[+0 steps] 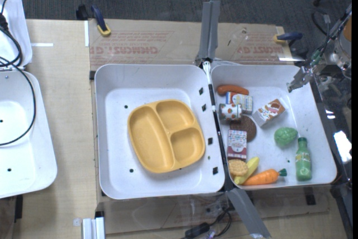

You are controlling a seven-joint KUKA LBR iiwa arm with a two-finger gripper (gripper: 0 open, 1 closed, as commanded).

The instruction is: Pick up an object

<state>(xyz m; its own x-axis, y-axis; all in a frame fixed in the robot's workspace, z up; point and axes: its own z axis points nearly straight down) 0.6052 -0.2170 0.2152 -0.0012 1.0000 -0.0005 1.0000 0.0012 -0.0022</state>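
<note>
The tool [295, 82] hovers over the right bin's [330, 137] far corner; its state I cannot tell. Below-left sit a juice carton [271, 111], green lettuce [286, 136], bottle [303, 159], carrot [262, 177].

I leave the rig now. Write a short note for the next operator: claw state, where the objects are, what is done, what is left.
Claw: over the right bin's upper right corner, holding nothing visible.
Right bin holds the sausage, can, small carton, green ball, green bottle, carrot and banana.
Left bin holds the yellow tray.
Done: nothing picked up yet.
Left: grasp one object and lift it.
</note>
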